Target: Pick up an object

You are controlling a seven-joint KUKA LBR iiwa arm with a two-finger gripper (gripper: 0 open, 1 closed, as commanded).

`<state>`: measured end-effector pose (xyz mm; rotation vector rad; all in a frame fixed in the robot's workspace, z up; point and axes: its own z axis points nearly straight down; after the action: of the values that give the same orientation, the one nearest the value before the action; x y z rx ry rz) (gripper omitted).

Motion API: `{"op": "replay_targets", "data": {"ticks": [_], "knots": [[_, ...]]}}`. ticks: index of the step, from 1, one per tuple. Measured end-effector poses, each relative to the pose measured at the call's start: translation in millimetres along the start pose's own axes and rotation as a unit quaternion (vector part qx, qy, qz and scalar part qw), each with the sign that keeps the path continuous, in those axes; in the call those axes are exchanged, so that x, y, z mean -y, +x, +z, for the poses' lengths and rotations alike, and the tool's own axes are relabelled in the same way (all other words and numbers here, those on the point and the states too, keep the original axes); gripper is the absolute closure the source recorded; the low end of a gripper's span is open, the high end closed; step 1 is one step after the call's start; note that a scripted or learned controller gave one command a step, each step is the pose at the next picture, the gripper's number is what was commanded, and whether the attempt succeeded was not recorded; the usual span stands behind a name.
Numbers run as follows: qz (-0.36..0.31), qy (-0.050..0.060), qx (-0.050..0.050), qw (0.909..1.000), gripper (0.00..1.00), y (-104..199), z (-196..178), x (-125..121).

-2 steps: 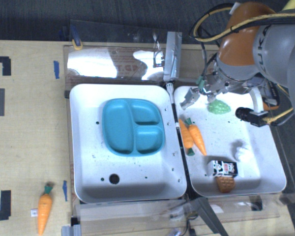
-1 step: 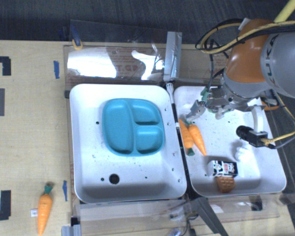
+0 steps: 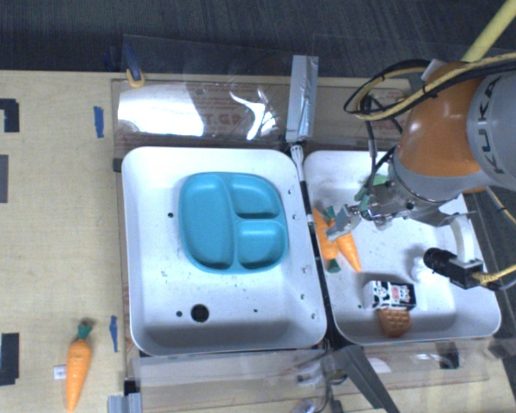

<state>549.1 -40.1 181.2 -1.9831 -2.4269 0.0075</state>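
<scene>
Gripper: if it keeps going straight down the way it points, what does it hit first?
Most likely the toy carrots against the right bin's left wall; the gripper sits just above them. Depth is hard to judge from this slanted view.

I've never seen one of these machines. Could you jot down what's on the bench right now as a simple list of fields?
left bin: blue divided plate
right bin: two toy carrots, small black-and-white carton, brown rounded item
on the bench outside the bins: one more toy carrot
arm: reaches in from the right
gripper: low over the right bin, just above the carrots
</scene>
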Motion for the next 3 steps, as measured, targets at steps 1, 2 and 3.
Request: {"op": "replay_targets", "data": {"ticks": [1,2,3], "knots": [[-0.05,0.001,0.0,0.9988,0.0,-68.0,81.1,18.8],[0.003,-0.003,0.001,1.0,0.0,-15.2,-1.3,46.2],[-0.077,-0.005,0.002,0.997,0.0,-78.0,94.7,-2.4]]}}
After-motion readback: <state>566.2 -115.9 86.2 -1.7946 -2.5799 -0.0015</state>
